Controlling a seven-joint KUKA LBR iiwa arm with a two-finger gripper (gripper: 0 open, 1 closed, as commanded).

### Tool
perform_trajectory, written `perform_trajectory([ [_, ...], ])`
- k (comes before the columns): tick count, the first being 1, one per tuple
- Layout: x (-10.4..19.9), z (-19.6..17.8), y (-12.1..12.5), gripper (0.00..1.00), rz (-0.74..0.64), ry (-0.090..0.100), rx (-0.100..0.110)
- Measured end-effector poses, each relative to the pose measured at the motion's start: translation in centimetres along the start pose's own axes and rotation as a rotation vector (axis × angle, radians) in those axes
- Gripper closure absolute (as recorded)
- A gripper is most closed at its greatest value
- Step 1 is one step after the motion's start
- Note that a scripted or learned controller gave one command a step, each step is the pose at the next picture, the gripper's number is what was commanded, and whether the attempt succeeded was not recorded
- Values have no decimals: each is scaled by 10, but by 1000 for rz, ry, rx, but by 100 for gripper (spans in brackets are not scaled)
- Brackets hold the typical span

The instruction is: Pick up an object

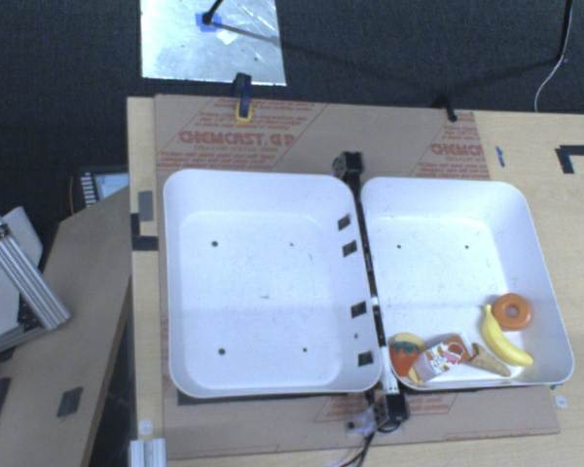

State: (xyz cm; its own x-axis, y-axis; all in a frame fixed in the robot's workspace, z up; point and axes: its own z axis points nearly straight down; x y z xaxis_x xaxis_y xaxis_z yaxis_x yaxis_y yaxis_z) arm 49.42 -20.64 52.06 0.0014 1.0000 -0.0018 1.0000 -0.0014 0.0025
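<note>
Several small objects lie along the front edge of the right bin [448, 232]. A yellow banana [500, 340] curves near the front right corner, with an orange doughnut-shaped ring [512, 310] just behind it. Left of the banana rests a tan cone-shaped piece [489, 361], then a red and white packet [441, 357], then a round orange and red fruit [404, 351] at the front left corner.
The left bin [263, 280] sits beside the right one, joined along a black clipped seam [362, 270]. Both rest on a brown board [311, 134]. A shiny metal sheet [212, 25] lies behind the bench, and an aluminium frame [15, 270] stands at the left.
</note>
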Motion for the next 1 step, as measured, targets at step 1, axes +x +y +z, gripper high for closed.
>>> perform_trajectory([
  [1,0,-13,-8,100,0,0,-2],
])
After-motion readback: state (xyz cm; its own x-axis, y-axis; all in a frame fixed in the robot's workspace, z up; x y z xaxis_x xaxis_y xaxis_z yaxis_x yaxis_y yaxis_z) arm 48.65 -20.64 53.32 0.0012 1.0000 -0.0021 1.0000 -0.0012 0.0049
